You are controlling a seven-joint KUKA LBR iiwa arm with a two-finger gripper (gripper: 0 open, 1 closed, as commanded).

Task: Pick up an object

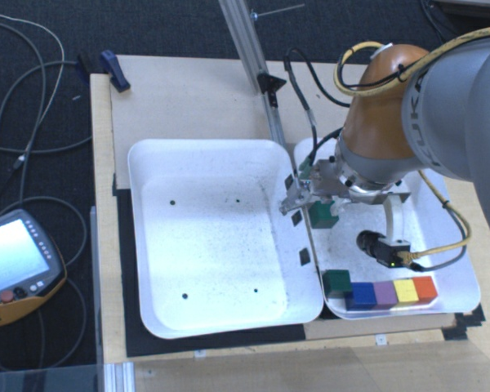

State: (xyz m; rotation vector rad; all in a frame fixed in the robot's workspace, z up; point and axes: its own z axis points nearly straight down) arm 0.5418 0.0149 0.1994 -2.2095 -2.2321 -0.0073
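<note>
Grey arm (441,104) w/ orange band reaches over the right bin (465,276). Left bin (212,235) lies beside it. Gripper (320,211) hangs low near the divider, a green block (322,215) at its tip; open or closed, cannot tell. Coloured blocks (384,291) line the front wall.

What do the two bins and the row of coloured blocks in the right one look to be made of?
Left bin and right bin: probably moulded plastic, white and slightly glossy, with rounded rims and corners. The blocks: solid matte colours, green through orange, with crisp edges; painted wood or foam, which of the two cannot be told.
</note>
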